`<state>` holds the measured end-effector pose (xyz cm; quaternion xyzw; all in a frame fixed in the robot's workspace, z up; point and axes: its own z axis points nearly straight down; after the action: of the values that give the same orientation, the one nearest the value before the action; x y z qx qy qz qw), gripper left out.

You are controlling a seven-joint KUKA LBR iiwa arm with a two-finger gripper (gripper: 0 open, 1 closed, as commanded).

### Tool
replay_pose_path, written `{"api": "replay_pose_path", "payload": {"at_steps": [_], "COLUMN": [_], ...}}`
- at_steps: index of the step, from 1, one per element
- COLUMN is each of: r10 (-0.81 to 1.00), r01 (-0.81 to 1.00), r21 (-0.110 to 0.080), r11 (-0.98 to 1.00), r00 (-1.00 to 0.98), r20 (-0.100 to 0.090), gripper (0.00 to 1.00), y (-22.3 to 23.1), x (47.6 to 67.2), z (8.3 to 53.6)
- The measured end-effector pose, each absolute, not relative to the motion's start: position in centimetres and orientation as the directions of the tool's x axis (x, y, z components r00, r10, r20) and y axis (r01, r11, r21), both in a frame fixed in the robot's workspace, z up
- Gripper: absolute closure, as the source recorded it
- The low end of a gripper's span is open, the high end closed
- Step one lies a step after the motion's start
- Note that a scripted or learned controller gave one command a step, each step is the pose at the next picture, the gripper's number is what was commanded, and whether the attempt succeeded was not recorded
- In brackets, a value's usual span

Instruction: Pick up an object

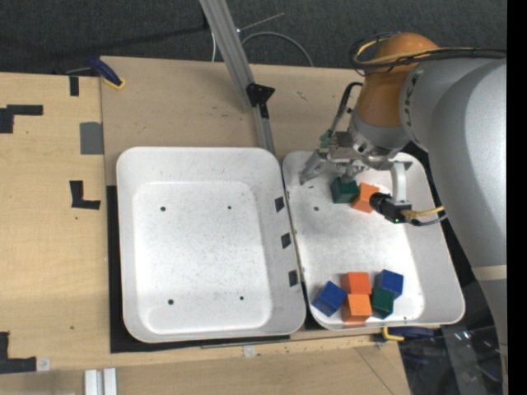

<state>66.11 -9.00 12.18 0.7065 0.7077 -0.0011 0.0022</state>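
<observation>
Grey arm's jaws (333, 171) low in right bin (412, 257), just above green block (343, 191), jaw opening unclear

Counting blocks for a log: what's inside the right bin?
Right bin: a green block and orange block beneath the gripper, five clustered near its front edge. The arm may hide more.

Green block (344, 191) touching orange block (364, 199), upper right bin; five more blocks (360, 294) clustered at near edge

The arm (461, 138) is cut off at the right edge and hides the right bin's (329, 245) far corner.
</observation>
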Motion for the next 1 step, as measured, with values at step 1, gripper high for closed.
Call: {"api": "replay_pose_path", "payload": {"at_steps": [1], "r10": [1.0], "r01": [1.0], "r21": [-0.002], "r11": [0.003], "r00": [-0.003], "r20": [-0.001], "gripper": [1.0], "y": [-8.82], "x": [66.03], "z": [13.09]}}
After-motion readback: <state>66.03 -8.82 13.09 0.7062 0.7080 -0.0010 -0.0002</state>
